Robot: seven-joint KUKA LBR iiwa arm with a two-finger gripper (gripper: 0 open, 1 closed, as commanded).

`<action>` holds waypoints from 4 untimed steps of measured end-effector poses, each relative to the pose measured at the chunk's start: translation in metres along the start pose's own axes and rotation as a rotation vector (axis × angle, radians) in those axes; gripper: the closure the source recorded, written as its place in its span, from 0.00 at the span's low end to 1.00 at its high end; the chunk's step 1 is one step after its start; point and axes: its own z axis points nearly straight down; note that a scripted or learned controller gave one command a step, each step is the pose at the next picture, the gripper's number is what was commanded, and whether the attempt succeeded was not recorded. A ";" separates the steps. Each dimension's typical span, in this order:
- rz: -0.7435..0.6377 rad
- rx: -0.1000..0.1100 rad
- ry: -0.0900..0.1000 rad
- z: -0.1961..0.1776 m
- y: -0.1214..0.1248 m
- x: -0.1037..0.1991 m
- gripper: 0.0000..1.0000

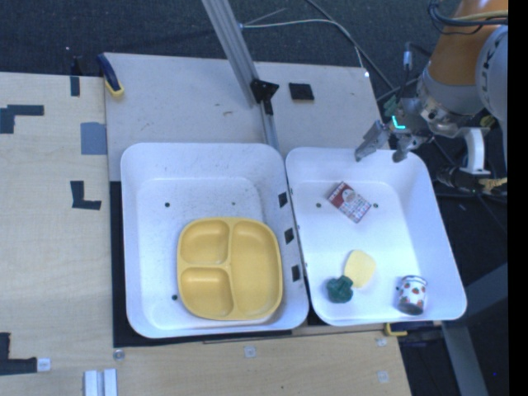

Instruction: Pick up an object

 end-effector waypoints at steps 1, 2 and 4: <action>0.000 -0.003 -0.001 -0.001 0.001 0.000 0.00; 0.001 0.001 -0.001 0.045 0.001 -0.006 0.00; -0.001 -0.005 -0.003 0.150 0.005 0.002 0.00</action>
